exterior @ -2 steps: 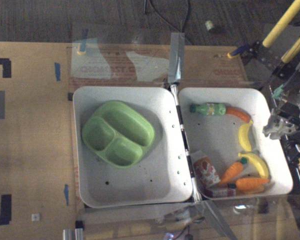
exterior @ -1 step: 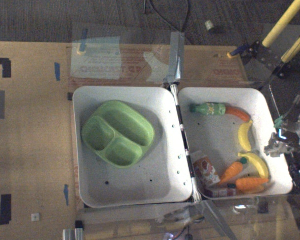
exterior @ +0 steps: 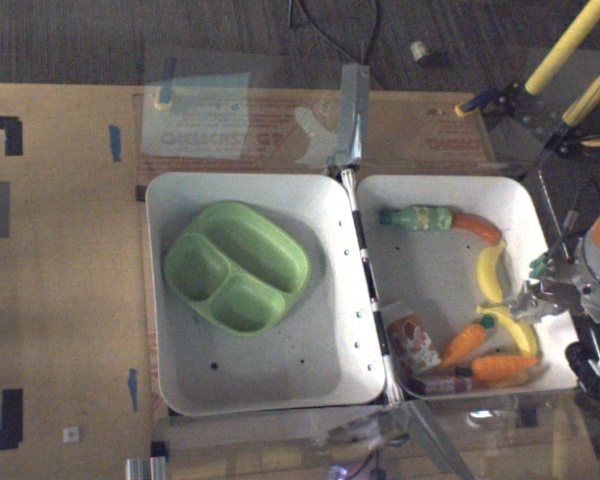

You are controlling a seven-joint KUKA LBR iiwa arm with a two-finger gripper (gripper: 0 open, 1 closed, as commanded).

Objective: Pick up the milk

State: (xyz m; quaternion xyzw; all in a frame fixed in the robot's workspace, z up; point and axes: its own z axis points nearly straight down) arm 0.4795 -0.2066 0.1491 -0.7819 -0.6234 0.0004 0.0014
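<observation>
Camera view is showing the gripper [exterior: 536,303], fingers' state unclear, hovering at three o'clock, needing to reach the milk [exterior: 413,340] at five o'clock.

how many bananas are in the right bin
2. One banana lies near the bin's right wall, below the green bottle. The other banana lies lower, beside the carrots by the gripper. More could be hidden under the pile.

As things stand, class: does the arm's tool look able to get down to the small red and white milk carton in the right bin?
Probably yes. The small red and white milk carton lies uncovered near the right bin's left wall, an orange carrot close beside it. The tool hovers over the bin's right side.
</observation>
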